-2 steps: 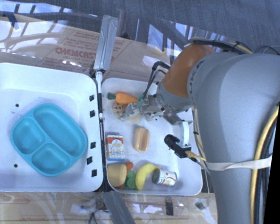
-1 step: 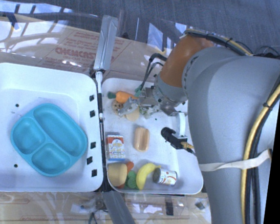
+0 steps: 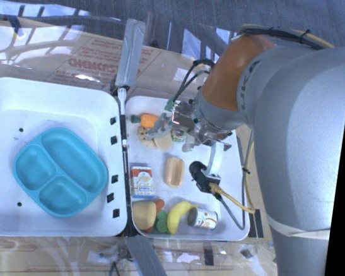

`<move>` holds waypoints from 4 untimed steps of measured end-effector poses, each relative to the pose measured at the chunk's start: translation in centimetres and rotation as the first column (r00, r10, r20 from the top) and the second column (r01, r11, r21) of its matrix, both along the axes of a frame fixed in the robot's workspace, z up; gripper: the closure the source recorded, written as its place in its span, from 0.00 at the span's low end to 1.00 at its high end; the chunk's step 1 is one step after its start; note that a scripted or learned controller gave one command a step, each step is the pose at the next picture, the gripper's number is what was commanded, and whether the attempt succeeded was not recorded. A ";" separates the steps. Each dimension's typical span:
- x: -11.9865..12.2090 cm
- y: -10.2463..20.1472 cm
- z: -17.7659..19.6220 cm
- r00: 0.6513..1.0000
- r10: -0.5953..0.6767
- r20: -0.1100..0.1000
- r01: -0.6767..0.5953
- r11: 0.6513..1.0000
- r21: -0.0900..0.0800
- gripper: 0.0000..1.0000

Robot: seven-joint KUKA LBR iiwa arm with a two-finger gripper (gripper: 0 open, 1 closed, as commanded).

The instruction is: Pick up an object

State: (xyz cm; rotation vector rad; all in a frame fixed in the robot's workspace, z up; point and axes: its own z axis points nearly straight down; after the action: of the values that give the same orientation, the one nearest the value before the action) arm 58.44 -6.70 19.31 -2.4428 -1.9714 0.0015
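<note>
Bench bins: left bin (image 3: 0, 97) holds a blue plate (image 3: 60, 169), right bin (image 3: 145, 106) crowded (banana (image 3: 178, 216), can (image 3: 203, 219), carton (image 3: 142, 182)); fingers (image 3: 160, 131): opening unclear

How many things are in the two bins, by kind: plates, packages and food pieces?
Plates: 1, blue divided plate
Packages: 2, carton, can
Food pieces: 7, carrot, bread roll, banana, potato, green piece, red piece, pale piece beside the carrot
Total: 10

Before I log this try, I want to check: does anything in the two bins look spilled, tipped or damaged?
Nothing looks spilled or broken. The small can lies on its side in the right bin, beside the banana. The blue plate sits askew in the left bin.
</note>
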 end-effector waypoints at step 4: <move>-2.1 -9.9 -9.3 0.962 0.272 -0.005 -0.271 0.962 0.004 1.00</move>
State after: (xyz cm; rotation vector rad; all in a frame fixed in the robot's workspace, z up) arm 56.30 -16.58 10.05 -2.1457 -2.2835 0.0054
